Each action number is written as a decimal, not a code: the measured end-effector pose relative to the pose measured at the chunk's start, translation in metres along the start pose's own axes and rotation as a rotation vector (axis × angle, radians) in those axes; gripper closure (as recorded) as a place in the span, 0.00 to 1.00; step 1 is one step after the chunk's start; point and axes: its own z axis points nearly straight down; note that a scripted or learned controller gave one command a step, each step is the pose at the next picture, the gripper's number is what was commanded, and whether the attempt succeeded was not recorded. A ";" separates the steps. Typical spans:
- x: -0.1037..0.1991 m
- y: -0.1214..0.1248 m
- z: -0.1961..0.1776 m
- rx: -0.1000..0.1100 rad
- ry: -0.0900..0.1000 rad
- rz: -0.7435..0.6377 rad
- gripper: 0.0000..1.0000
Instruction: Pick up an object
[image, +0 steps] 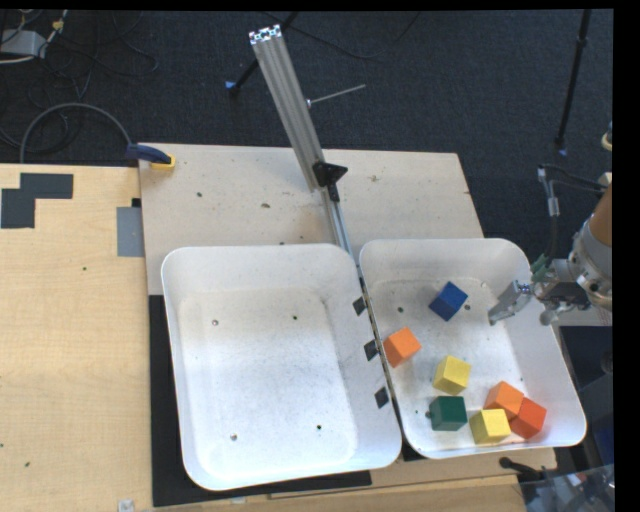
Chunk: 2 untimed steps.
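Note:
Several cubes lie in the right bin (440, 244): a blue cube (449, 300) towards the back, an orange cube (402, 346) by the left wall, a yellow cube (452, 374) in the middle and a dark green cube (448, 412) in front of it. At the front right a second yellow cube (490, 425), an orange cube (505, 397) and a red-orange cube (530, 417) crowd together. My gripper (524, 308) hangs over the bin's right rim, to the right of the blue cube. It is open, with nothing between its fingers (503, 304).
The left bin (168, 268) sits beside the right one, with black clips (371, 349) along the shared wall. A slanted aluminium bar (295, 110) rises behind the bins. A small blue and yellow clamp (152, 156) lies at the bench's back left.

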 end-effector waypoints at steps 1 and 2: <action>0.059 -0.026 -0.049 -0.004 0.001 -0.010 0.00; 0.050 -0.049 -0.105 -0.006 -0.002 -0.004 0.00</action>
